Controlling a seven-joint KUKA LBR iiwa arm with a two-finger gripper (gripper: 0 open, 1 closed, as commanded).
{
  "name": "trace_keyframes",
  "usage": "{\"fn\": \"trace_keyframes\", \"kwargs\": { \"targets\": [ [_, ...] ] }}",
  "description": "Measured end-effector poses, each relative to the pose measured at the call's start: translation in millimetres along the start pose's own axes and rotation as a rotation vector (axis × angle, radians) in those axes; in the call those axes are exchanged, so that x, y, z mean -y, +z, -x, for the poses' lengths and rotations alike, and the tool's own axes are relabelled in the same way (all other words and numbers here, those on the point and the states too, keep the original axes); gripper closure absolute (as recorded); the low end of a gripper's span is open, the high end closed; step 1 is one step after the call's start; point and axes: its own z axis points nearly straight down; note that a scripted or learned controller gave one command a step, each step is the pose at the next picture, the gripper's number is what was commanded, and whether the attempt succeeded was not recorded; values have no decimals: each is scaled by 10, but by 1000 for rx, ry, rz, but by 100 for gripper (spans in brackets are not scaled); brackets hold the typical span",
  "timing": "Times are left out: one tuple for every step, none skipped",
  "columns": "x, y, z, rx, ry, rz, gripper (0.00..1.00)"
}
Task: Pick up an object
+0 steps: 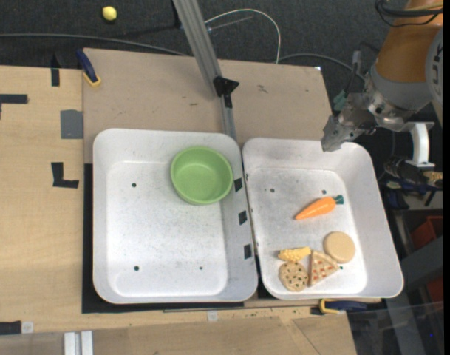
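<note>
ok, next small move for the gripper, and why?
Probably bring the gripper in over the right bin toward the carrot. The gripper sits at that bin's far rim with nothing between its fingers, and the carrot lies nearest to it, apart from the cluster of small food pieces at the near edge.

We see a bench (pixel 32 220) with a light wooden top and a brown board (pixel 158 87) laid on its far part. Directly on it stand two shallow white bins, side by side and touching: the left bin (pixel 106 272) and the right bin (pixel 380 265). Some black tape marks (pixel 60 174) lie on the wood at left.
</note>
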Motion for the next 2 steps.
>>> {"fn": "trace_keyframes", "kwargs": {
  "targets": [
    [1,161,-591,-2,-5,-7,100],
    [-86,205,-1051,-2,-4,-6,100]
  ]
}}
